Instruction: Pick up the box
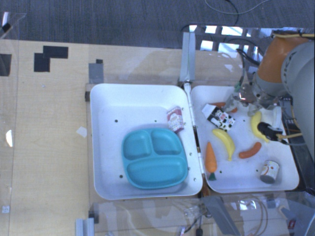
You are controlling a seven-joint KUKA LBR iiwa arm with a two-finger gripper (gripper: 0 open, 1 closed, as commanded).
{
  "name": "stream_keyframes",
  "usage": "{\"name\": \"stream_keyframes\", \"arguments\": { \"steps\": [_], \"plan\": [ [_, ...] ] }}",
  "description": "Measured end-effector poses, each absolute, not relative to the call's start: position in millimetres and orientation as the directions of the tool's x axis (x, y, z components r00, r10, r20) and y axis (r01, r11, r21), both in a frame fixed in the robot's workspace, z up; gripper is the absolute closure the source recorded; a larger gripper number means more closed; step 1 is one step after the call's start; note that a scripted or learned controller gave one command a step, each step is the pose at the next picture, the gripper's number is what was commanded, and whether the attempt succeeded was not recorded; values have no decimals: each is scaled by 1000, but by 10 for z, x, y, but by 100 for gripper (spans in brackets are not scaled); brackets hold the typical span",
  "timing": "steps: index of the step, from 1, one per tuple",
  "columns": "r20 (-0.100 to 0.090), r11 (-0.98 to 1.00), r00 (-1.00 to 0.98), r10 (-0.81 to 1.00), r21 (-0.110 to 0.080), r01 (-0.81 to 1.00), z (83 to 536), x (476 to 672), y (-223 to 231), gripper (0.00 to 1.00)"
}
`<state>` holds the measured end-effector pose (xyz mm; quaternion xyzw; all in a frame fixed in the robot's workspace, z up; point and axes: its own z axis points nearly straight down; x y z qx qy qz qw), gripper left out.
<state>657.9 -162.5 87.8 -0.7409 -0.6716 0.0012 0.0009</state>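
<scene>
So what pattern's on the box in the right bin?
Black and white patches, cow-like, on the box, in the camera view.

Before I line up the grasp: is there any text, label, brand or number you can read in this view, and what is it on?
None is readable.
Black and white box, right bin: printed pattern, too blurred to read.
Red and white packet, left bin: print too small to read.
Small can, right bin: dark marks, not legible.
Black squares on the bench: plain shapes, no lettering.
</scene>
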Motion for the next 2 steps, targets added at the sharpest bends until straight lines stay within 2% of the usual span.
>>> {"name": "stream_keyframes", "arguments": {
  "steps": [1,2],
  "plan": [
    [-2,-93,93,996,6,996,1005,6607,-1610,100],
    [2,-236,236,972,7,972,878,6408,-1976,100]
  ]
}}
